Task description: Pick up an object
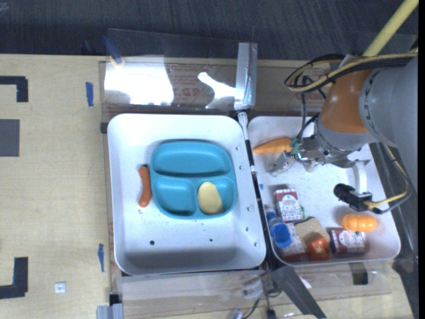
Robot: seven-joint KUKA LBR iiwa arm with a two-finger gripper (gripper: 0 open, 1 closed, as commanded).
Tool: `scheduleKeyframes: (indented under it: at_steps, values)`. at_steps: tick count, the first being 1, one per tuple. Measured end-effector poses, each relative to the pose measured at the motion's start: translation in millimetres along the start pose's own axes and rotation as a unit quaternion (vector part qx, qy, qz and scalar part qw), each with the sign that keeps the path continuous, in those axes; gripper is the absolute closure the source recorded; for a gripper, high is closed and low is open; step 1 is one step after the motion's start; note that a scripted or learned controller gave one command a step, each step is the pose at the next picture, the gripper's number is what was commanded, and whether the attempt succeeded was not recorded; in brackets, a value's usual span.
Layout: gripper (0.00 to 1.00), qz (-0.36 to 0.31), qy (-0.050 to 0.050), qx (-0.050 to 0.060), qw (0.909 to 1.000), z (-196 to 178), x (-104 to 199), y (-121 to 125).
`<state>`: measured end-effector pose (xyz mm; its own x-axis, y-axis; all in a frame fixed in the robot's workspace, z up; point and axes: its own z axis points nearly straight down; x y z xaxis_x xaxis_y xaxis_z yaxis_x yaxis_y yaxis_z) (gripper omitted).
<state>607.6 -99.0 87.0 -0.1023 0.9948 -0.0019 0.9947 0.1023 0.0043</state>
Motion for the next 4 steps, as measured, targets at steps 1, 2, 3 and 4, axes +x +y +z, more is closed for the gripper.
scheduleKeyframes:
  at_steps: [1,2,3,4]
  values:
    - [0.00,-0.039,0.000,0.000,0.9992,-1.1,-7.2,-95.1]
    - [0.00,0.130,0.000,-0.001,0.9915,-0.4,-7.8,-49.0]
    - [0.00,0.071,0.000,0.000,0.9975,-0.9,-32.0,-131.3]
    - [0.00,0.132,-0.001,-0.002,0.9913,-1.0,-3.5,-95.9]
